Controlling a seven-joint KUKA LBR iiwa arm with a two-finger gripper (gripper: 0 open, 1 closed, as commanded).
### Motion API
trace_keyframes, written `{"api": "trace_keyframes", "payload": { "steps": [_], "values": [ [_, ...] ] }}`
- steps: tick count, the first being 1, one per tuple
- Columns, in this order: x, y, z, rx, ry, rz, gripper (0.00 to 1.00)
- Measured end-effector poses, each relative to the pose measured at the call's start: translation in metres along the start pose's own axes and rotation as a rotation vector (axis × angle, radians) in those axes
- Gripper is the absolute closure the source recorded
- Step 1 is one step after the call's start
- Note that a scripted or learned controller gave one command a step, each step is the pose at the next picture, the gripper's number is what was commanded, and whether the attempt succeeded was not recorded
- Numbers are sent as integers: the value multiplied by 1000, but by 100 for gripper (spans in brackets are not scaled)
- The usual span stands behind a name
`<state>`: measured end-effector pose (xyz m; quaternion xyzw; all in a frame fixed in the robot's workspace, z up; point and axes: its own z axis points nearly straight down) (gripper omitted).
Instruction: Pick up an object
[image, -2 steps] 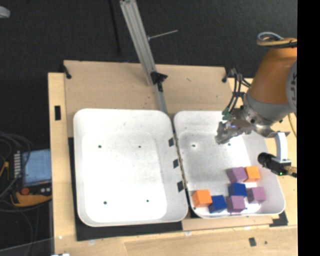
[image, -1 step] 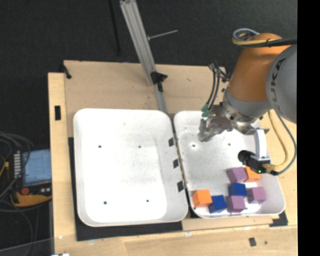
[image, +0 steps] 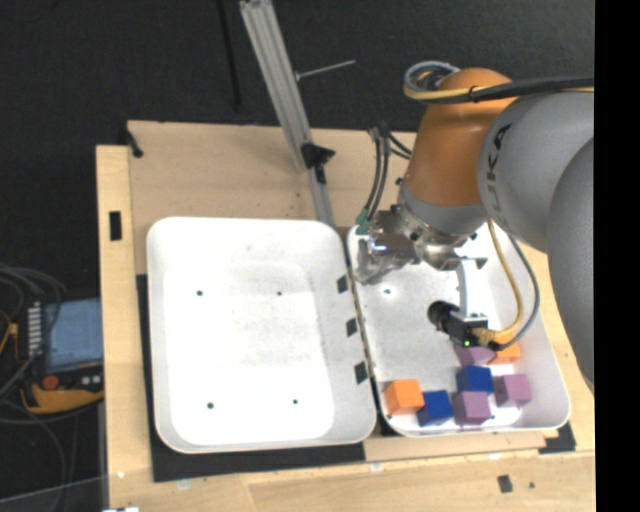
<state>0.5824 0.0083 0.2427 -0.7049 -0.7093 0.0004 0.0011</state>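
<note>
A grey arm (image: 545, 150) with an orange band (image: 455, 140) reaches over two white bins, the left bin (image: 245, 330) and the right bin (image: 410, 310), set on a pale tan worktop (image: 115, 250) against black flooring. In the right bin: an orange block (image: 404, 395), two blue blocks (image: 435, 407) (image: 476, 380) and purple blocks (image: 471, 407) (image: 517, 388). A metallic silver pincer (image: 375, 250) gleams.
</note>
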Motion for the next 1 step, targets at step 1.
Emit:
{"api": "trace_keyframes", "payload": {
  "steps": [1],
  "values": [
    [54, 7, 12, 0, 0, 1, 100]
  ]
}}
